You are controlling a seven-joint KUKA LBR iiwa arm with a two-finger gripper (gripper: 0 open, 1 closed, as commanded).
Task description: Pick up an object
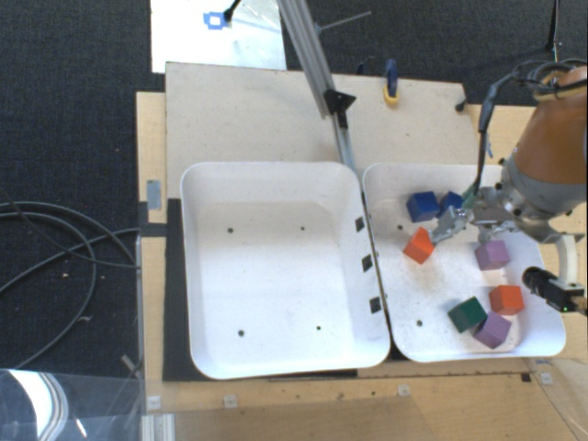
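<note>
I see my gripper (447, 225) low in the right bin (551, 343), between the blue block (422, 206) and orange block (419, 246), probably to grab one. Its grip is too blurry to tell.

A single fixed camera looks down at a slant from above the bench (276, 118), far enough back to take in both white bins (276, 356) side by side, the surrounding dark floor (73, 81), and the arm (551, 145) entering from the right.
</note>
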